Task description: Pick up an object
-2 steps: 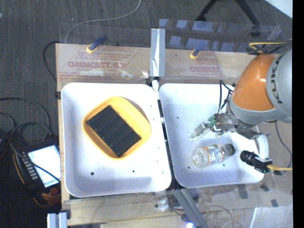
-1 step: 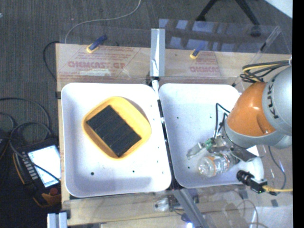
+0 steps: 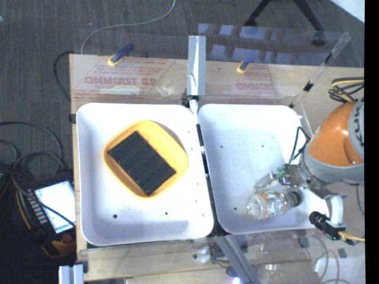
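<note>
Near right bin's (image 3: 237, 135) front-right corner, hand (image 3: 288, 182) beside bottle (image 3: 269, 204), grip unreadable

Clear bottle (image 3: 271, 204) beside arm (image 3: 334, 149), right bin (image 3: 237, 135)

You see smooth white plastic bins (image 3: 95, 218), a clear glossy plastic bottle (image 3: 269, 204), and a yellow dish (image 3: 172, 144) with a matt black ridged face.

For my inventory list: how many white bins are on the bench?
2. The left bin holds a yellow dish; the right bin holds a clear plastic bottle near the gripper.
</note>
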### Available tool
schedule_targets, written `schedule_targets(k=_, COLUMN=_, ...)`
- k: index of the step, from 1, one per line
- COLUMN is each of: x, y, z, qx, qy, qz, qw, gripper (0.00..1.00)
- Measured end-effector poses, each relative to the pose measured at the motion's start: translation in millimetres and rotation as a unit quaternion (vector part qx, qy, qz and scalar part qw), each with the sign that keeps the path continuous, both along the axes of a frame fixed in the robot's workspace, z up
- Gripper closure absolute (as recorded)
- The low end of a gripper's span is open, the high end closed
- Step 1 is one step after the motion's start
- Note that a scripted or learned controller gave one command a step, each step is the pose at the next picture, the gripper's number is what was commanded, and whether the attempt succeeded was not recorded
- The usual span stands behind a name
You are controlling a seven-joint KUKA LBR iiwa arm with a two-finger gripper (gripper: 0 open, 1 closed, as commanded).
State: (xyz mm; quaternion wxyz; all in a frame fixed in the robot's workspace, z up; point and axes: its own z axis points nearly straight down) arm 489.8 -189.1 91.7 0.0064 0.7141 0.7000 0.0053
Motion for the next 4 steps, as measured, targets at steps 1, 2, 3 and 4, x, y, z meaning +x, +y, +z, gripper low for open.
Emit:
schedule_targets(k=1, x=23, y=-29, z=48, qx=0.0026, qy=0.009, qz=-0.126, qw=0.9920, gripper=0.00)
schedule_targets(k=2, x=-2, y=51, z=0, qx=-0.0033, qy=0.001, qz=-0.014, qw=0.9999, gripper=0.00)
schedule_targets(k=3, x=-7, y=27, z=11, qx=0.0010, qy=0.009, qz=-0.019, qw=0.9998, gripper=0.00)
schedule_targets(k=4, x=-7, y=10, z=11, qx=-0.0003, qy=0.009, qz=0.031, qw=0.9995, gripper=0.00)
